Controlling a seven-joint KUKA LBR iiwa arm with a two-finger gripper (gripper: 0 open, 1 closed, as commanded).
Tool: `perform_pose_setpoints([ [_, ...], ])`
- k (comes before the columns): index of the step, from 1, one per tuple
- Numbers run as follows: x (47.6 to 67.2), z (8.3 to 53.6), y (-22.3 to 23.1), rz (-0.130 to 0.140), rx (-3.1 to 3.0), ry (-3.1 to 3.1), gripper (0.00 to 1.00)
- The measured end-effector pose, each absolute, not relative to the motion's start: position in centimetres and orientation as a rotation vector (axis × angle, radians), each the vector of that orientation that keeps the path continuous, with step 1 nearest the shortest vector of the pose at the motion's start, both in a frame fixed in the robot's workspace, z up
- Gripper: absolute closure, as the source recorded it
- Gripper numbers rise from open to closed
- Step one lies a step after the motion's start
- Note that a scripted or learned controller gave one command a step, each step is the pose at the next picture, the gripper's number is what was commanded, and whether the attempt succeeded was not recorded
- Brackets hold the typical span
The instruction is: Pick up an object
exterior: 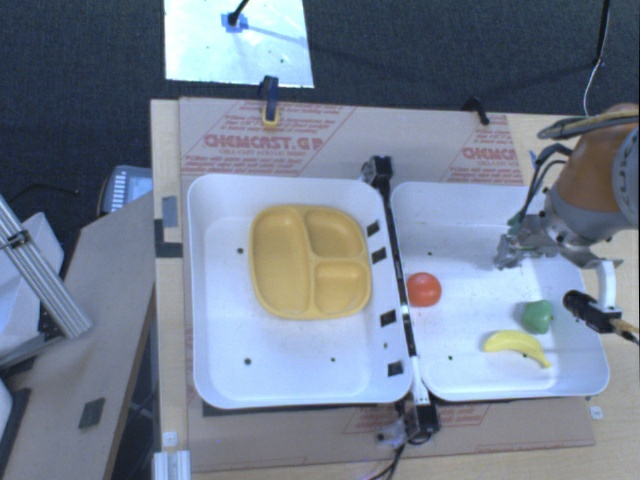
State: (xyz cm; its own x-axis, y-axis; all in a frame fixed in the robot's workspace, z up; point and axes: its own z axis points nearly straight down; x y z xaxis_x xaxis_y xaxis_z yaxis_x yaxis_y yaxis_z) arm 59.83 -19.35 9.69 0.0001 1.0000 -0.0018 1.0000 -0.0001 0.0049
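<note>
Banana (517,347) lies at the front of the right bin (470,383), long axis running left to right, green fruit (537,315) just behind it. Claw (508,253) hangs further back and slightly left; its state cannot be told. Judged target: the banana, reached by moving forward.

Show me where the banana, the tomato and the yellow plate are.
banana (517,347), camera view, middle of its curve
tomato (424,289), camera view, centre of its top
yellow plate (277,268), camera view, floor of its large compartment
</note>
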Motion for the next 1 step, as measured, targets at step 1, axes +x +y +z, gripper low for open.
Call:
perform_pose_setpoints([
  [1,60.88,15.55,-19.06,0.005,2.212,2.222,1.0],
])
